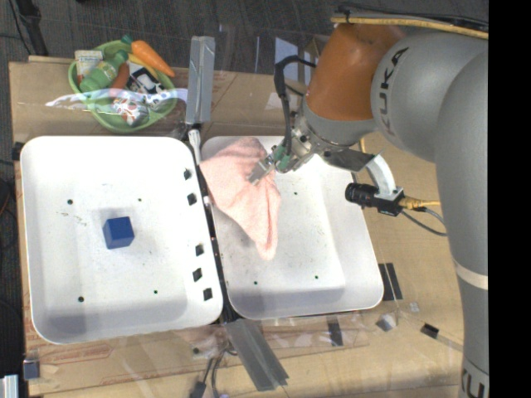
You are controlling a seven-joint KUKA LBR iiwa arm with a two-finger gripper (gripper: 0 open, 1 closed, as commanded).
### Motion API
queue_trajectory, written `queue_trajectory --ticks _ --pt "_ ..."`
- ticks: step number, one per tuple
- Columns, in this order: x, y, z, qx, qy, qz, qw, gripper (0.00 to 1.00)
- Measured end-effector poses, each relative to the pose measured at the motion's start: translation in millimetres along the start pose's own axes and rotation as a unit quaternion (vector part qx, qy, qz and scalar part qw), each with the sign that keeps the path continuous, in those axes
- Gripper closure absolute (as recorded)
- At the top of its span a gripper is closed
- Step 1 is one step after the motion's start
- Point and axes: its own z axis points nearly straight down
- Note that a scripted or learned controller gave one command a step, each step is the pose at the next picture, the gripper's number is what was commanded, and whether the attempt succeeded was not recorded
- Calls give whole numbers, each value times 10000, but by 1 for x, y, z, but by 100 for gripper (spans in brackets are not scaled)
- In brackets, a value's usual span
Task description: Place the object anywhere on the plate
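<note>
A pink cloth lies crumpled in the back left part of the right bin. One fold of it is drawn up into a peak at my gripper. The gripper comes down from the orange-banded wrist and is shut on that fold. From there the cloth drapes down towards the bin's middle. A small blue cube sits alone on the floor of the left bin, far from the gripper.
A green bowl of toy vegetables and packets stands behind the left bin. A black fitting with a cable sticks out from the arm over the right bin's right side. A ridge with black clips divides the bins.
</note>
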Motion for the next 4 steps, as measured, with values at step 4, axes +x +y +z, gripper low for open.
queue_trajectory --ticks 4 --pt "151 113 -14 -11 -25 -4916 8708 100"
